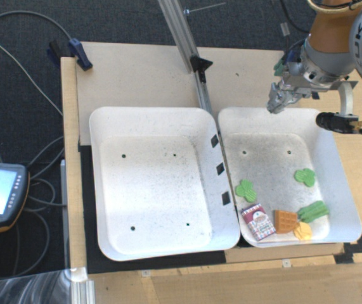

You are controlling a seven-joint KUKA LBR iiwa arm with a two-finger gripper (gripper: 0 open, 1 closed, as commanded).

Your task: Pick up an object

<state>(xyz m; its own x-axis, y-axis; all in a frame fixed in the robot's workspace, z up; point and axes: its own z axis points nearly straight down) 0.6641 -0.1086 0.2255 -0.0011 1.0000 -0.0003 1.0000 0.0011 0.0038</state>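
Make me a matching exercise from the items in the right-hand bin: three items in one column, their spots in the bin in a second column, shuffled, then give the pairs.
Items:
1. small printed card pack
2. orange waffle-textured piece
3. green clover-shaped piece

Places:
A. near the bin's right wall, apart from the others
B. at the front edge, nearest the left bin
C. just left of the yellow piece

Pairs: 1-B, 2-C, 3-A

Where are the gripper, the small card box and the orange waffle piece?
gripper [278, 103], camera view, at its fingertips.
small card box [257, 222], camera view, middle of its top face.
orange waffle piece [286, 221], camera view, its centre.
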